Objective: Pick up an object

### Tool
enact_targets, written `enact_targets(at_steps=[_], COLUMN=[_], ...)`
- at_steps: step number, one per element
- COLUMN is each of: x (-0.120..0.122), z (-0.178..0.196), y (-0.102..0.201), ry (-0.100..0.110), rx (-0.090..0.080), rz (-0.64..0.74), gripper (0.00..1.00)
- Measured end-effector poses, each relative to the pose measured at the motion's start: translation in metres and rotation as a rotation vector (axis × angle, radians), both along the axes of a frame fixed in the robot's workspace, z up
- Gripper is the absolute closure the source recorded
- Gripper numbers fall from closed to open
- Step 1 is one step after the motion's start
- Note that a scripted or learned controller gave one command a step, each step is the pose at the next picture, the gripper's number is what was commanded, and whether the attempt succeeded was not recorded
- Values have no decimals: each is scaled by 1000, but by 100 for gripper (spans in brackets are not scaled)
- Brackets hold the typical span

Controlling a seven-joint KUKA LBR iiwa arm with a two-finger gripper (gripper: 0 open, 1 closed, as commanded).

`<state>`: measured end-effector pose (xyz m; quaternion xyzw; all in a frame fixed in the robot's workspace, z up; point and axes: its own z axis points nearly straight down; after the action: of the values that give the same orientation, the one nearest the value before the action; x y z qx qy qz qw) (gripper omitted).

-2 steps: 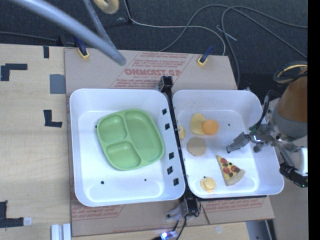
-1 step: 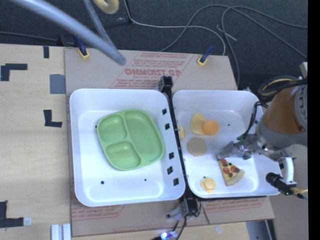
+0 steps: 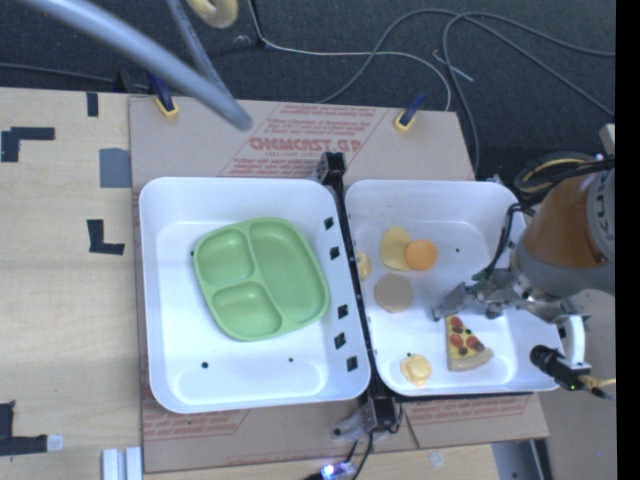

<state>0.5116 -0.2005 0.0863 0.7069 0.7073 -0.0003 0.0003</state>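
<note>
The gripper [image 3: 452, 308] sits low over the right bin [image 3: 440, 196], reaching in from the right. Its dark fingers point left, toward the bin's middle. Whether they are open or closed cannot be told; nothing is seen between them.

The pizza slice [image 3: 464, 343] lies just below the fingertips, on the bin floor, apparently not gripped. The tan round disc [image 3: 394, 293] lies just left of the fingertips, apart from them.

Right bin contents, 5 items: the pizza slice, the tan disc, an orange ball [image 3: 421, 255] resting against a pale yellow piece [image 3: 395, 247] toward the upper middle, and a small yellow piece [image 3: 415, 369] near the lower edge.

Left bin [image 3: 170, 268] contents, 1 item: a green divided plate [image 3: 261, 278] with 3 compartments, lying flat near the centre.
</note>
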Motion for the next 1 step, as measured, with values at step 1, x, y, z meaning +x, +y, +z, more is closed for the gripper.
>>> enact_targets(at_steps=[1], x=[0], z=[10], y=[-1], ry=[-4], rx=[-3], rz=[0], gripper=[100])
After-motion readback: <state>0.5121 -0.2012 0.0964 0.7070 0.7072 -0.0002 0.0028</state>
